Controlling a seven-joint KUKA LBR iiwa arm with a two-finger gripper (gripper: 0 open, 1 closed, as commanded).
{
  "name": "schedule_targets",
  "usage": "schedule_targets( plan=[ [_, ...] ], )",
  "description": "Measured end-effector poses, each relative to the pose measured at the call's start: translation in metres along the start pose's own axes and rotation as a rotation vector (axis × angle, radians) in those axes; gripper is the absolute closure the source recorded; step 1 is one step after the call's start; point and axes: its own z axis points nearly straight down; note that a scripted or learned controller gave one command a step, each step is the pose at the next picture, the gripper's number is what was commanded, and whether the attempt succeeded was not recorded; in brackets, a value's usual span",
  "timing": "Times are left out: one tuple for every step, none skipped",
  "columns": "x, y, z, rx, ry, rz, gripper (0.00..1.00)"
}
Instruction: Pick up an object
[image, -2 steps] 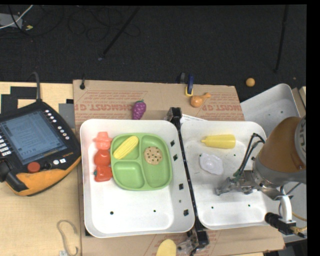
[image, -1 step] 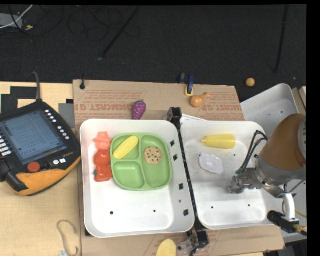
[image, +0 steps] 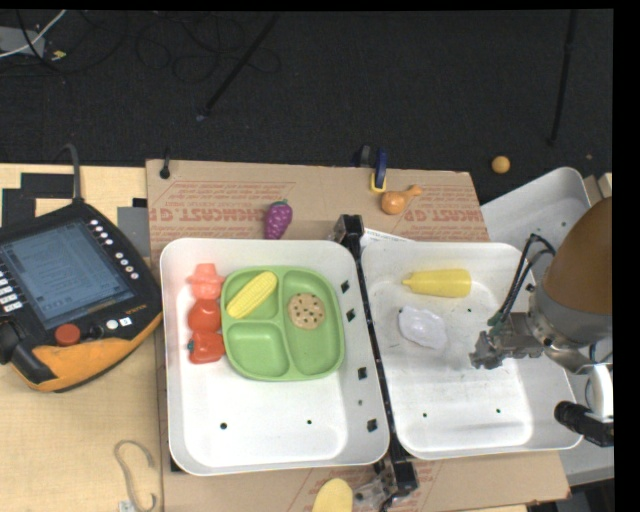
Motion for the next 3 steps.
schedule_targets(
  plan=[
    [-0.003, 0.007, -0.045, 0.001, 0.0, 0.0, 1.0],
    [-0.005, 0.007, -0.07, 0.002, 0.0, 0.0, 1.0],
    [0.045, 0.016, -0.077, 0.003, 0.003, -0.004, 1.0]
  ],
)
